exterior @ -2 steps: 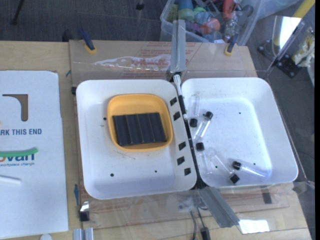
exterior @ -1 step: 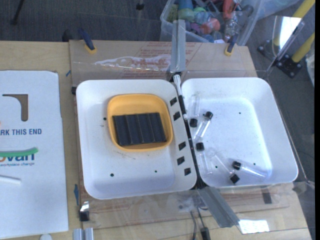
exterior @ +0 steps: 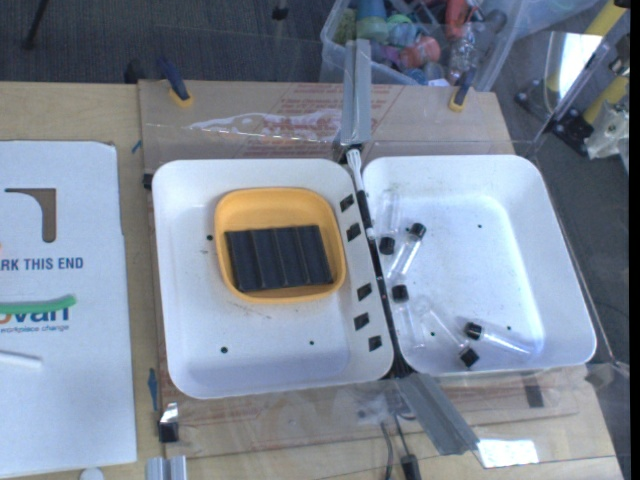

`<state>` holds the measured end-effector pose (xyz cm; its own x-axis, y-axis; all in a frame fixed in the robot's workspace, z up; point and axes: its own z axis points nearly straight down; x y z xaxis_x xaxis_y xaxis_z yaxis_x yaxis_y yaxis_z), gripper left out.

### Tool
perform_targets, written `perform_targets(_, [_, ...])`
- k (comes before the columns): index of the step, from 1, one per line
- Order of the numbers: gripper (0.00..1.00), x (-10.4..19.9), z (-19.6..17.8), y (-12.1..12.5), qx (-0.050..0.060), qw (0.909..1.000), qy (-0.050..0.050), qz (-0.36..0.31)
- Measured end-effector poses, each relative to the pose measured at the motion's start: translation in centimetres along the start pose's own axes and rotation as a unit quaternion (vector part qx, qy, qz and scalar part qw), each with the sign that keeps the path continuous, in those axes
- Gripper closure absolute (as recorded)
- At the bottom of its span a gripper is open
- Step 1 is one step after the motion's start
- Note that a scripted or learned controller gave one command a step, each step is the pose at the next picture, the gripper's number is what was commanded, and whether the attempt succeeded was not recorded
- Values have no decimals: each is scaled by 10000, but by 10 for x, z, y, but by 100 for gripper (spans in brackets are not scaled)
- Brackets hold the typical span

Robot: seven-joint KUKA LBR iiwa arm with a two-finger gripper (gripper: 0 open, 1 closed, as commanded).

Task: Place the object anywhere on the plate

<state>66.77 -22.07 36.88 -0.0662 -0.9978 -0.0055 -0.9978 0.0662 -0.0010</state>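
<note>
A yellow, rounded-square plate (exterior: 232, 218) lies in the left white bin (exterior: 190, 338), a little back of its middle. A dark grey rectangular object with lengthwise ridges (exterior: 279, 258) rests flat on the plate and covers most of its floor. In the right white bin (exterior: 530, 218) lie several clear plastic tubes with black caps. One tube (exterior: 405, 248) is near the divider and another (exterior: 492, 338) is at the front.
Small black clips (exterior: 362, 291) line the wall between the two bins. A clear tub of colourful toys (exterior: 420, 13) stands behind the bench. A white printed board (exterior: 60, 298) covers the bench to the left of the bins.
</note>
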Motion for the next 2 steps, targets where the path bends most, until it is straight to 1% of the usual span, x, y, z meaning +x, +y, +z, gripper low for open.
perform_targets(1, [100, 0, 16, 0, -6, 9911, -1, -1334])
perform_targets(2, [100, -10, -21, 0, 19, 9679, 8, -2513])
